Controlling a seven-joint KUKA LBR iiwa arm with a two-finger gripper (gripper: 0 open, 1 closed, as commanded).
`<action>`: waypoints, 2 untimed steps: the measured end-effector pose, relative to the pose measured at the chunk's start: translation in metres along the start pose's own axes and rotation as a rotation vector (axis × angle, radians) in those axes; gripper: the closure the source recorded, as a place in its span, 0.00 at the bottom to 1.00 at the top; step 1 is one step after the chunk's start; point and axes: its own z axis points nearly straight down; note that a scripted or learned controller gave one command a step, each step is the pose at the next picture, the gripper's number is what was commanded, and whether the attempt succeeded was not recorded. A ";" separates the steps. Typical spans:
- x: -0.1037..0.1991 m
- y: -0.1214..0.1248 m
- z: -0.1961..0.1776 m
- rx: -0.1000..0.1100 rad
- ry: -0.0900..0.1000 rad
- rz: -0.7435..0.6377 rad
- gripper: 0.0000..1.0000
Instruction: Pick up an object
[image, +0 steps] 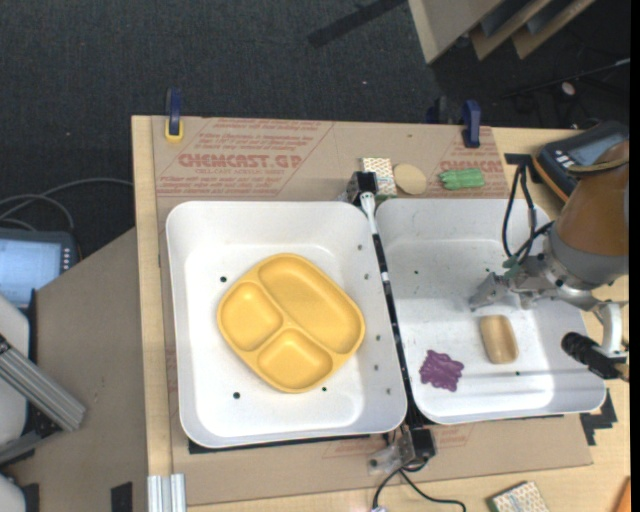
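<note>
— Bread roll, or a tan block shaped like one, is seen lying in the right bin, just below the gripper.
— How should it be handled?
— It is judged light and stiff; a grasp across its narrow width is advised.
— And the gripper?
— Its closure cannot be told. A purple scrap is seen nearby; a yellow divided tray is held by the left bin.
</note>
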 end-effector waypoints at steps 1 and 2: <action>0.020 -0.059 0.011 0.011 0.005 0.000 0.00; 0.019 -0.056 0.000 0.002 0.001 0.000 1.00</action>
